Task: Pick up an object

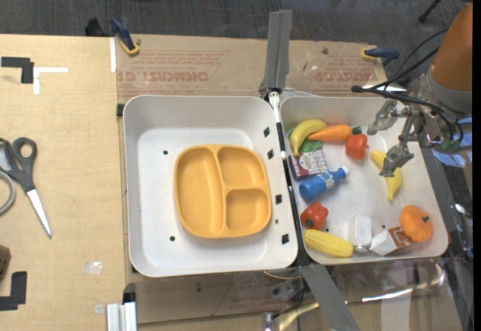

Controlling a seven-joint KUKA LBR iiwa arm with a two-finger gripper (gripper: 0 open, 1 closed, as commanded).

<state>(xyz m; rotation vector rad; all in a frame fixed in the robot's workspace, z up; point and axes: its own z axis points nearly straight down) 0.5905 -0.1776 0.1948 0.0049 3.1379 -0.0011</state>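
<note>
Pincer (392,147) hanging over the right bin (438,194), fingers spread apart — nothing between them. Sitting just above a small yellow banana (391,183), near a red tomato (356,145) and a carrot (331,132). Also in that bin — blue bottle (322,183), corn cob (328,244), orange pumpkin (415,223). Left bin (143,171) holding a yellow divided plate (222,190).

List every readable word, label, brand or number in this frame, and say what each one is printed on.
Cardboard sheet behind the bins: red print, seen mirrored or upside down; it looks like "CHEMICAL GUYS" but I cannot be sure.
Packet in the right bin: a printed label, too small to read.
Blue bottle: label too blurred to read.
Small carton: print too small to read.
</note>
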